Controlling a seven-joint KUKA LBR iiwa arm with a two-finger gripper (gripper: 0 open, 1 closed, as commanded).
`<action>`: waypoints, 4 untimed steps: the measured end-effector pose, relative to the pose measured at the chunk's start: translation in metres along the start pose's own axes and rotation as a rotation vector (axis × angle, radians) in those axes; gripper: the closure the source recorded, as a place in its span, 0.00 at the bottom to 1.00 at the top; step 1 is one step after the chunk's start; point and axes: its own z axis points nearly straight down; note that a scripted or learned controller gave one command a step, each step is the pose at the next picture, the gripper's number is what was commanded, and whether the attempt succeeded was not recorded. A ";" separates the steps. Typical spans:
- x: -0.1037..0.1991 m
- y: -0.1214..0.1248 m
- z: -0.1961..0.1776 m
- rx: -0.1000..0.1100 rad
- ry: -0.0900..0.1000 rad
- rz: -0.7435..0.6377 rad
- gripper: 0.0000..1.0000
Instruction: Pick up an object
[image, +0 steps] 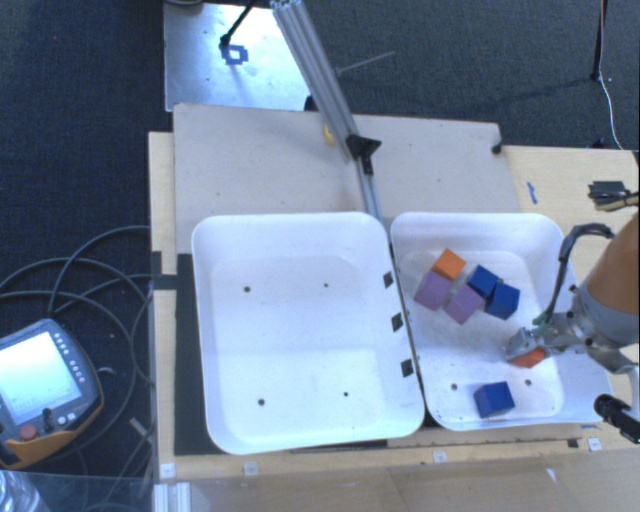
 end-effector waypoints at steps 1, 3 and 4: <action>0.008 0.003 -0.047 -0.003 -0.001 -0.002 1.00; -0.004 0.004 -0.156 -0.005 -0.002 -0.002 1.00; 0.051 0.014 -0.162 -0.001 0.002 -0.008 1.00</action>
